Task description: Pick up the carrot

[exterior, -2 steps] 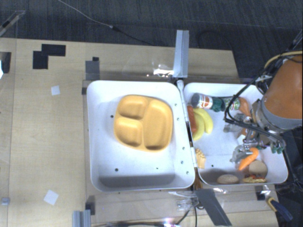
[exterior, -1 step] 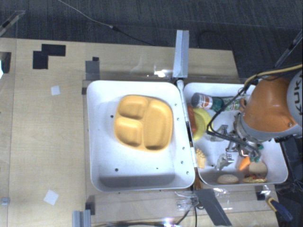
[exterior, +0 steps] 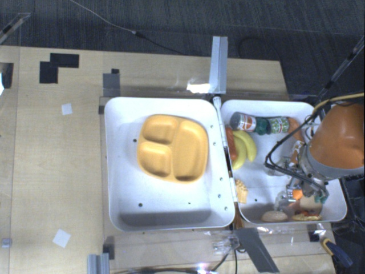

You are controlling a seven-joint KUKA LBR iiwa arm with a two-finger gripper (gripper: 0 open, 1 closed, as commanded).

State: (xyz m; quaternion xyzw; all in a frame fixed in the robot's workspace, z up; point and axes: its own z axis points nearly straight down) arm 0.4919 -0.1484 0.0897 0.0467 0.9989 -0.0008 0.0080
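The carrot [exterior: 294, 125] looks to be the orange thing at the far end of the right bin [exterior: 340, 209], just past the cap end of the bottle [exterior: 259, 123] and partly behind the arm's black cables [exterior: 279, 150]. I am not fully sure, because a long red-orange thing [exterior: 229, 140] also lies along the bin's left wall, beside the banana [exterior: 245, 147], and it could be the carrot too. The orange thing by the bottle seems to lie flat and slanted, with its long way running from the far right corner down toward the middle of the bin. So much of it is hidden that I cannot tell which end is the pointy one. It is most likely a toy carrot, so I think it is light, hard and smooth. It may slip or roll if it is pinched near the thin tip. The best place to grab it would be across the thick middle, squeezing from the two long sides. The gripper [exterior: 292, 201] is low in the near part of the right bin, well apart from that carrot, close to a small brown bun [exterior: 275, 215] and some other food [exterior: 308, 214]. A little orange bit [exterior: 291, 194] shows right at it, but I cannot tell what that is. I cannot tell how wide the gripper is open or if it has hold of anything. The left bin [exterior: 117, 170] has a yellow plate [exterior: 173, 147] in it.
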